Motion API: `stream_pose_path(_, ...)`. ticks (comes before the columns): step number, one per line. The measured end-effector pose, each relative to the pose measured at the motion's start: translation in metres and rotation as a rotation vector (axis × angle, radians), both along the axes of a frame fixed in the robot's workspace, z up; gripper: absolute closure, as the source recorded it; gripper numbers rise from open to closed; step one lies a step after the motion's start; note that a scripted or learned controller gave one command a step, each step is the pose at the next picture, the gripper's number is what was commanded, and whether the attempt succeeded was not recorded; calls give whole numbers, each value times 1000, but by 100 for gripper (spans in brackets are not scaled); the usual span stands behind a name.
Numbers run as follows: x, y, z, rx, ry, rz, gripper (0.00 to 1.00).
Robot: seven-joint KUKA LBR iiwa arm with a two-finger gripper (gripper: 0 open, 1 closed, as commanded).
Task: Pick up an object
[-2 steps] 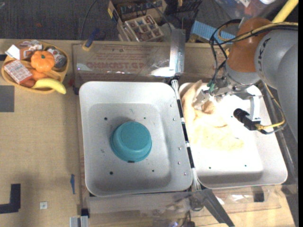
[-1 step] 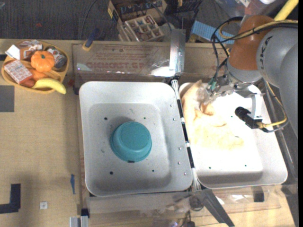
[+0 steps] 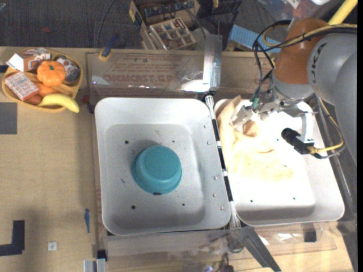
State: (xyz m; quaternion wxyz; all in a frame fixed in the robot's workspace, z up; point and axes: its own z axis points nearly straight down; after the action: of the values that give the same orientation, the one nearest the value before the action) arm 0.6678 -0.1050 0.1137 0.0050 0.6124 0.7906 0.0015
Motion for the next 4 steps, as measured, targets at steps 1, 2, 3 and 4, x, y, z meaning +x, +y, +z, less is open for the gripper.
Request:
stream_pose_path(1,-2,7,-24,1,4,100,0)
stream_pose_path(2,0,8,-15,4,0,99,100)
stream_pose_path(3,0,25,70,0,7,507,100)
stream_pose_path(4,-34,13,130,0,8,304,100)
